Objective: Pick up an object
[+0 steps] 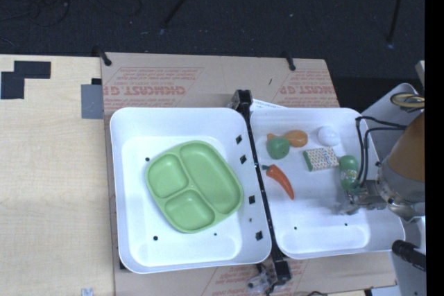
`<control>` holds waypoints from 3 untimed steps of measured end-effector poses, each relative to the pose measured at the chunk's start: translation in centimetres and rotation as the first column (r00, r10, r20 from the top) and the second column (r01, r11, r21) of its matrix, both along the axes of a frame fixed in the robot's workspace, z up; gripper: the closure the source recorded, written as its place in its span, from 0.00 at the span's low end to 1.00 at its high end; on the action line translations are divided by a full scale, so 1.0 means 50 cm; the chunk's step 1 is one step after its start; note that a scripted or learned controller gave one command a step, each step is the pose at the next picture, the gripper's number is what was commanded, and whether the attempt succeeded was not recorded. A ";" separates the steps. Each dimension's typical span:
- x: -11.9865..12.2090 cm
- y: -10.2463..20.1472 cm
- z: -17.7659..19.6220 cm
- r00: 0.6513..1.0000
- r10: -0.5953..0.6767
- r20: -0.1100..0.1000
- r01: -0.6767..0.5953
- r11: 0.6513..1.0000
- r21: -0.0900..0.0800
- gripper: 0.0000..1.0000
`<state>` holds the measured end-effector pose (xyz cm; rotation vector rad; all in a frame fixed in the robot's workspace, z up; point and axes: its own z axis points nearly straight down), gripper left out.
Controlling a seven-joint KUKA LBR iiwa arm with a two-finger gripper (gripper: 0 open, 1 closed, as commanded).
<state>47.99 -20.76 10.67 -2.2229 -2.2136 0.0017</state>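
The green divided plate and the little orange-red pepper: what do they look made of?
The green divided plate looks like moulded plastic, matte with a soft sheen on its rims. The orange-red pepper looks like a smooth plastic toy, uniformly coloured; rubber is possible.

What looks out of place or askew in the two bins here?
Nothing looks spilled or damaged. The green divided plate lies flat but turned at an angle in the left bin; small toys sit scattered in the right bin.

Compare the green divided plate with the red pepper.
The plate is pale green, broad and flat with three compartments; the pepper is red-orange, small and slim. The plate lies in the left bin, the pepper in the right bin. Both lie at a slant, apart from the gripper.
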 end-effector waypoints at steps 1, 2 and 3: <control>0.013 0.000 0.088 1.000 0.006 0.006 -0.006 1.000 -0.003 1.00; 0.001 0.009 0.205 1.000 0.006 0.006 -0.006 1.000 -0.003 1.00; 0.002 0.008 0.258 1.000 0.006 0.005 -0.006 1.000 -0.003 1.00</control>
